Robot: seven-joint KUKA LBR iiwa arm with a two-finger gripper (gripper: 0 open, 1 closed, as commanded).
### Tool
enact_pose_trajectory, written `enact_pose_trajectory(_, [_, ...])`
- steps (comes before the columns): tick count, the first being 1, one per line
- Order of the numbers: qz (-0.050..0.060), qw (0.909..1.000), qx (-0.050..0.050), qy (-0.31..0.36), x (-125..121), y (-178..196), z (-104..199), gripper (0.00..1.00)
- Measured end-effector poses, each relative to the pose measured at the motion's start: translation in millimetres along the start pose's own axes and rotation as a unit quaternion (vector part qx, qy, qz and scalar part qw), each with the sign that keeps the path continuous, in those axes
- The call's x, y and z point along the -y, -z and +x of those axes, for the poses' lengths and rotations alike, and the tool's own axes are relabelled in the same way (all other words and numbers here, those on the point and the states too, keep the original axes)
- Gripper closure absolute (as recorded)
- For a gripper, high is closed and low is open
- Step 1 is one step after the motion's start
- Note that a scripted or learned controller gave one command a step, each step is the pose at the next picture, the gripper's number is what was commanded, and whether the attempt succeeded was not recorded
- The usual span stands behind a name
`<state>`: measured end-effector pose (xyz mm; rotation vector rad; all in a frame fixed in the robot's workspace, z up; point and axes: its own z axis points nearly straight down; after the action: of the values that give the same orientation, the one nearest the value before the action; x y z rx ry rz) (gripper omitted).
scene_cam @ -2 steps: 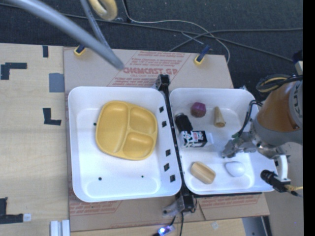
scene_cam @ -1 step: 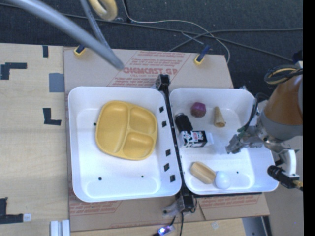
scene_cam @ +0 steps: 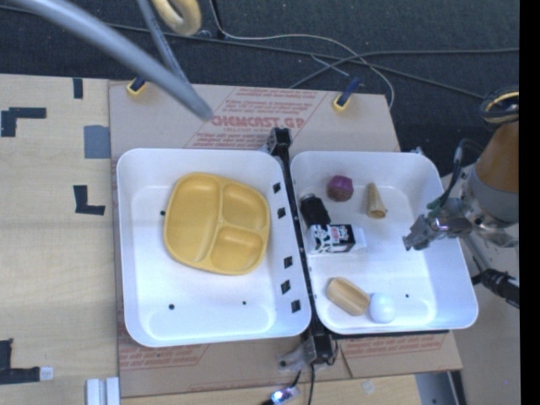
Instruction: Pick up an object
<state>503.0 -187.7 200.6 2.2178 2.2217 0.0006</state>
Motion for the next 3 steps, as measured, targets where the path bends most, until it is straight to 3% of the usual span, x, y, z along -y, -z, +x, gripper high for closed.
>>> enact_pose_trajectory(1, [0.002,1.0,-0.001,0.0,-1,9,0,1.0])
enact_pose_trajectory(3, [0.003,1.0,-0.001,0.002,-2,7,109,1.0])
